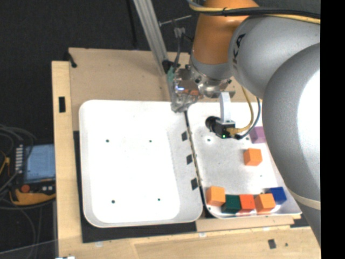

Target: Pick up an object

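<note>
Down in the right bin (pixel 215 144), the blocks sit apart from the gripper. One orange block (pixel 252 156) lies alone near the middle of that bin, toward its right side. Along the near rim runs a row: an orange block (pixel 216 195) at the left end, a dark green block (pixel 232 203) just beside it, then two more orange blocks (pixel 247 201) (pixel 264 201) close together, and a blue block (pixel 277 194) at the right end, partly tucked under the arm's grey casing. A purple block (pixel 257 134) peeks out at the bin's right edge, mostly hidden by the arm.

The gripper (pixel 179 99) hangs at the far end of the ridge where the two bins meet, well apart from every block. Whether it is open or closed cannot be told from this slant; nothing is visibly in it. A small black unit with a green light (pixel 220 127) hangs below the wrist over the far part of the right bin, with a yellow cable looping from it.

The left bin (pixel 135 161) shows its white floor with four small dark dots. Both bins rest on a tan bench (pixel 62 144). The arm (pixel 280 63), grey with its orange band (pixel 218 23), fills the upper right. A slanted metal rail (pixel 151 26) rises behind the bins, and a blue device (pixel 39 163) with cables lies off the bench at the left.
</note>
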Available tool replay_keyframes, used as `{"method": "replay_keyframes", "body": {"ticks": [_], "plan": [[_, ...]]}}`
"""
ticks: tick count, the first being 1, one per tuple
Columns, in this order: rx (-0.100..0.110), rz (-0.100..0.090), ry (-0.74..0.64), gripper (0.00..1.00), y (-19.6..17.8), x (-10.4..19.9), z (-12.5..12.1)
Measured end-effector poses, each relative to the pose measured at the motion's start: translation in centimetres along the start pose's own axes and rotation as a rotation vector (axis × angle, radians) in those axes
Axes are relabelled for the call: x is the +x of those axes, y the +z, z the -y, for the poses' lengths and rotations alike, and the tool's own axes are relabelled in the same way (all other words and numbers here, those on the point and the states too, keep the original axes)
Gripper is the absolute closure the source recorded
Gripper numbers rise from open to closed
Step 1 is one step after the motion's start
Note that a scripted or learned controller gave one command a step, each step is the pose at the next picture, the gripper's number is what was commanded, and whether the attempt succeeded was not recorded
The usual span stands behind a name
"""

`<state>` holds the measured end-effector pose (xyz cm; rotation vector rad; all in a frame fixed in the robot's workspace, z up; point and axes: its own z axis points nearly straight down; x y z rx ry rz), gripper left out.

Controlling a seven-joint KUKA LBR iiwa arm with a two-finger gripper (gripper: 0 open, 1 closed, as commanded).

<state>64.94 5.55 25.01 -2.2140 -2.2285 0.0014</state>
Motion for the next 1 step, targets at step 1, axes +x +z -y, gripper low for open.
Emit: {"method": "replay_keyframes", "body": {"ticks": [1], "plan": [[-0.003, 0.0, 0.001, 1.0, 0.74, 4.35, -1.52]]}}
